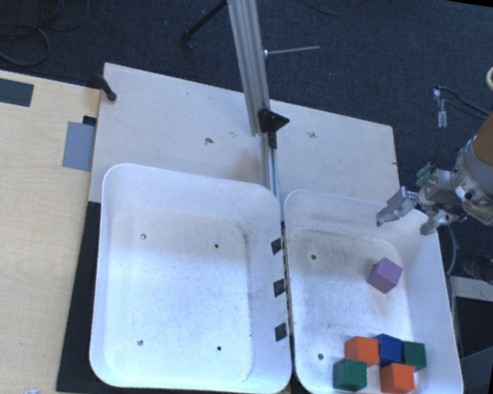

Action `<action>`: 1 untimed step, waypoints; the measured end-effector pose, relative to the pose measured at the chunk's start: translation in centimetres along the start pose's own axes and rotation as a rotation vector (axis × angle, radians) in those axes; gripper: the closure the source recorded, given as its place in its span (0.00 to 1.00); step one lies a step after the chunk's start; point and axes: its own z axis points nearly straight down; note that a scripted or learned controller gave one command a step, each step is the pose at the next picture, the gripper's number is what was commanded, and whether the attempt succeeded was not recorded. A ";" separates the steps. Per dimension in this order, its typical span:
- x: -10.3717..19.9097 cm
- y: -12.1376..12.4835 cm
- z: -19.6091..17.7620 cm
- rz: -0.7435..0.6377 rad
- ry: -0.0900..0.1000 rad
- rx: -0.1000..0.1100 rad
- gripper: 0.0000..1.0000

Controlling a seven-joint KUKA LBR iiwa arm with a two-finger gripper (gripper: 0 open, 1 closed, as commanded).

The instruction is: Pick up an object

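Five small cubes (380, 362) sit packed in the near corner of the right bin (309, 380), touching, so hard to grasp. The purple cube (385, 274) stands alone farther in; it looks light, stiff and smooth, best pinched on two opposite flat sides. Beyond it, the gripper (412, 210) hovers, fingers apart, holding nothing.

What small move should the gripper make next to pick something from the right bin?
Probably move it toward the near side and lower it over the small purple cube. The open two-finger gripper hangs at the right white bin's far edge holding nothing, and that cube sits alone, apart from the clustered orange, blue and green cubes.
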 end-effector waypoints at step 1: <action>-1.7 -3.3 10.6 0.003 -0.001 -0.008 0.00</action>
